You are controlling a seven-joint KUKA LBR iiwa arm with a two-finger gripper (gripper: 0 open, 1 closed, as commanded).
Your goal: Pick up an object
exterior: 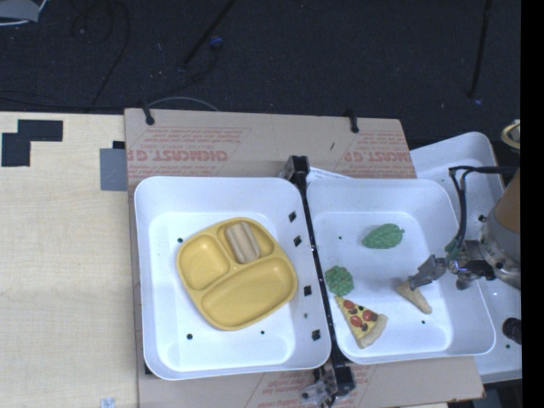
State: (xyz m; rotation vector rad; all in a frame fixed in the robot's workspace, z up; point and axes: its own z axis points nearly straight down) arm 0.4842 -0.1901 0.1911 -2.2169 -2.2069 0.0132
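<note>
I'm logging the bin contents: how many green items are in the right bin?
2. A green leaf lies toward the back of the right bin; a green broccoli piece lies near the divider, just above the pizza slice.

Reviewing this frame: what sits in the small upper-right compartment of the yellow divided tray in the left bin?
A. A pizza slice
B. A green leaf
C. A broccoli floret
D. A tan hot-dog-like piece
D. A tan hot-dog-like piece lies in that compartment of the yellow tray; the pizza slice, green leaf and broccoli floret all lie in the right bin.
</note>
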